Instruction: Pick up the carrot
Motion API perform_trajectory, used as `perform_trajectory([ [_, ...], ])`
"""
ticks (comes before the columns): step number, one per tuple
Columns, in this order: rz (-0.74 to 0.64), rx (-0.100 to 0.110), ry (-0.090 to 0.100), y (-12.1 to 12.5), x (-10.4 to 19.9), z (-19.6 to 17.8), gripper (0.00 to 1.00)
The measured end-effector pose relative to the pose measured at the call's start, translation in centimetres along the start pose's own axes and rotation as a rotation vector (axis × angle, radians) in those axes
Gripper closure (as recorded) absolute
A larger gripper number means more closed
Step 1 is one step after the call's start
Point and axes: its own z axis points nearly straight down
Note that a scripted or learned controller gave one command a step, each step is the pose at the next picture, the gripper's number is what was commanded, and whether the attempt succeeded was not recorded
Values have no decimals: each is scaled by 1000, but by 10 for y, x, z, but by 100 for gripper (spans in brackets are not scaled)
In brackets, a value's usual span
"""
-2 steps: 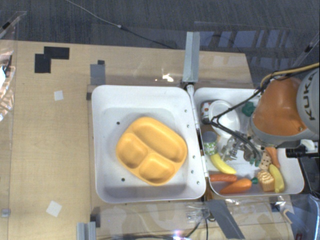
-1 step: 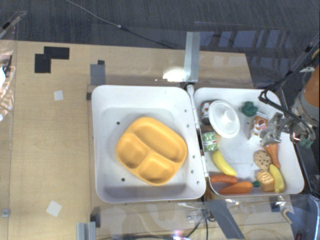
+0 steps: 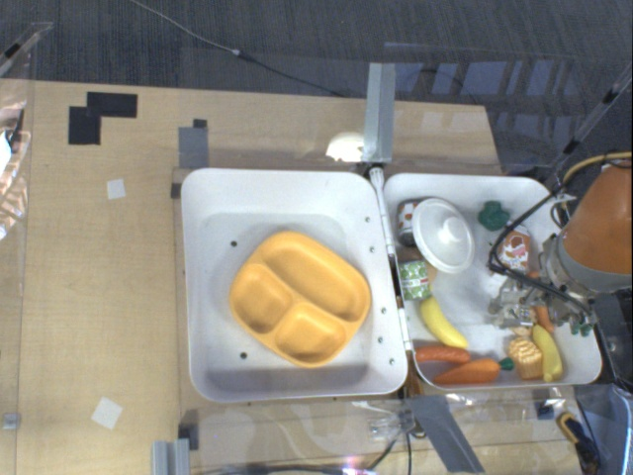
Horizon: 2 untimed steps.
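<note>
From the camera view, two white bins sit side by side on the wooden bench; the left bin carries a yellow divided plate, tilted a little in the frame, and nothing of the arm reaches over it. The right bin is crowded: a white bowl near its back, a green toy beside that, a banana lying aslant toward the middle, and a small green-and-white packet just above the banana. The carrot lies along the front wall of the right bin, beside a thinner orange-red stick (another vegetable, perhaps). The arm comes in from the right, its orange band above the wrist; the gripper hangs low over the right side of that bin, apart from the carrot, and whether its grip is released or clenched I cannot tell amid the clutter.
</note>
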Motion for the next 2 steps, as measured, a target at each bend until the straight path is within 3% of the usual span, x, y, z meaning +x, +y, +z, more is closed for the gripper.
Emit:
perform_trajectory([
  [1, -243, 1, -2, -1, 21, -120, 100],
  [2, -485, 4, -5, -7, -14, -260, 100],
])
